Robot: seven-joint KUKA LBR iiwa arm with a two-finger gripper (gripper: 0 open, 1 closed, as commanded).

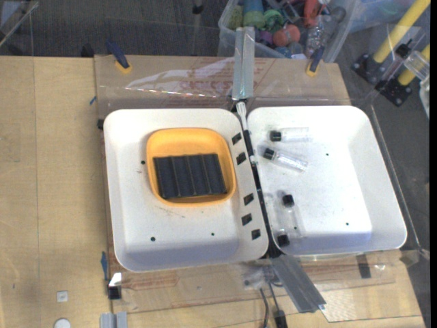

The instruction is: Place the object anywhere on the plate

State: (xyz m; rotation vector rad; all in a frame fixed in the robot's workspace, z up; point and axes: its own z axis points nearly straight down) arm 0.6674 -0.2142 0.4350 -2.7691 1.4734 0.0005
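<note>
From my feed the clear tub of toys [293,9] at twelve o'clock is cut off by the top edge; its contents blur into coloured lumps I can't name. The yellow-and-black stand [403,39] at two o'clock runs out of frame. In the right bin [355,210] the three clear vials [287,157] are nearly see-through, only the black caps read; contents I can't tell. The dark ridged slab [190,176] hides the middle of the orange plate [158,145].
</note>
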